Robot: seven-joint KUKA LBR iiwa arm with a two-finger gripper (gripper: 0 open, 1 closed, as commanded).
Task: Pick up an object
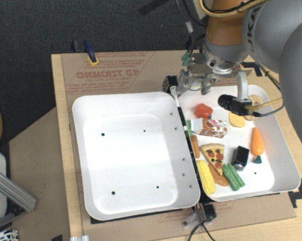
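Observation:
The right bin (281,170) holds several toy foods. A red tomato (203,110) lies near its back, with a small printed carton (214,128) just in front of it. A yellow cheese piece (237,120) and an orange carrot (257,141) lie to the right. Toward the front are a pizza slice (213,154), a black block (240,157), a corn cob (206,176) and a green vegetable (233,176). A thin sausage (195,145) lies along the left wall. My gripper (193,84) hangs over the bin's back left corner, above and behind the tomato, with nothing seen in it.
The left bin (91,146) sits beside the right one, their walls meeting at a dark seam (185,135). Both rest on a cardboard sheet (112,71) with a blue and yellow clamp (91,54) at its back edge. The arm's grey body (284,43) looms over the right bin's back right.

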